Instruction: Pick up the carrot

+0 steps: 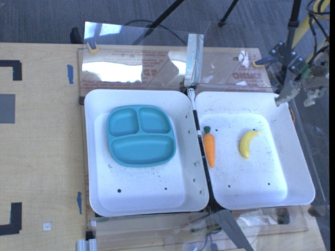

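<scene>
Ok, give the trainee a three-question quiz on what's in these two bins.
1. True or false: the carrot lies on the blue plate.
2. Which bin holds the banana: A) left, B) right?
3. Fill in: the carrot's green top points toward the ____ edge of the picture.

Key: 1 false, it lies in the right bin by the divider; 2 B; 3 top.

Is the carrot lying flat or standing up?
Lying flat: the carrot rests lengthwise on the right bin floor, green top toward the back.
</scene>
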Controlling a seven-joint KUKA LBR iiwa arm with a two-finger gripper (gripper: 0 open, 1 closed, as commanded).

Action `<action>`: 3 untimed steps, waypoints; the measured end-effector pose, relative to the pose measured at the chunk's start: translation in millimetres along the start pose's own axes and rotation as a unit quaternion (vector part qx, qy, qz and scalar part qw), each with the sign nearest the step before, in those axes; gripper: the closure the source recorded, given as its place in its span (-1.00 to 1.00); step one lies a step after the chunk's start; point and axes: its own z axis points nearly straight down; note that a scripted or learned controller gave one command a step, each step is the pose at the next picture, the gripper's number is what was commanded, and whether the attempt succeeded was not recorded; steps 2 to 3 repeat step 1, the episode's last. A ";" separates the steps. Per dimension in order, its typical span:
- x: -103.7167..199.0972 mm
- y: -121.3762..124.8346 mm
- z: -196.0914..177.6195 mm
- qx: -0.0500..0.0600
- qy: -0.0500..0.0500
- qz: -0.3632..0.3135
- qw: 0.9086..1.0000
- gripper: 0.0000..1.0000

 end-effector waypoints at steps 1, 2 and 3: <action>31.1 -67.4 87.4 0.000 0.000 -0.235 0.972 -1.00; 31.1 -67.4 87.4 0.000 0.000 -0.235 0.972 -1.00; 31.1 -67.4 87.4 0.000 0.000 -0.235 0.972 -1.00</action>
